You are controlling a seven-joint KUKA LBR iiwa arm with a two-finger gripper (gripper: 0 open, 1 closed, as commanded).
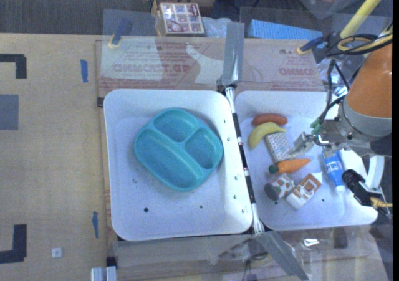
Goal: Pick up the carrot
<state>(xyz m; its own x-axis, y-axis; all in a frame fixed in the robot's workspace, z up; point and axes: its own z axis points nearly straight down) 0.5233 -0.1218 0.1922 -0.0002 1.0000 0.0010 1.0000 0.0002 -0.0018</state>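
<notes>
The carrot (293, 165), orange with a green stub at its left end, lies flat near the middle of the right bin (361, 214). My gripper (310, 142) hovers just above and to the right of the carrot. It is open, nothing is between its fingers, and it is not touching the carrot. The arm's orange band and grey wrist come in from the right edge.
Around the carrot lie a red sausage (269, 119), a yellow banana (265, 132), a chequered packet (277, 146), two small cartons (282, 185) (305, 189) and a blue bottle (333, 169). The left bin (118, 211) holds a blue divided plate (179, 147).
</notes>
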